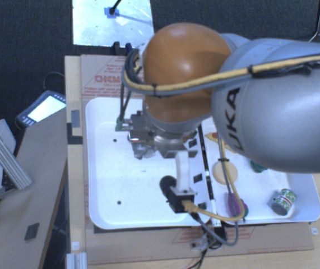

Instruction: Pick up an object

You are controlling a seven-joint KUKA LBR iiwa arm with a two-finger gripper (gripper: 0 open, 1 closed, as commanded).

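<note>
Nearest the lens, the grey arm [283, 105] crosses from the right, its orange band [185, 66] bulking over the middle of the scene and hiding much of what lies beneath. Below the band, the metal body of the gripper [144, 142] hangs over the left bin [106, 172], towards that bin's far right part. From where I stand the wrist covers the jaws, so I cannot tell whether they are spread or pressed together, and nothing can be seen pinched between them.

The candidate objects all lie in the right bin [312, 206], well apart from the gripper:
- a small green-and-white striped cylinder [283, 202] near the front right corner
- a tan disc [225, 174] just beside the divider between the bins
- a magenta object [237, 207] in front of the disc, close to the near rim
- a teal scrap [258, 166], mostly hidden under the arm

The visible floor of the left bin is bare white apart from a few dark specks. Both bins rest on a cardboard sheet [101, 77] on the worktop.

Progress, as I judge it, is that no object is lifted and no grasp is confirmed. The gripper is positioned over a bin, but whether anything sits under it is hidden. Securing an object and raising it clear of the bin remains to be done.
</note>
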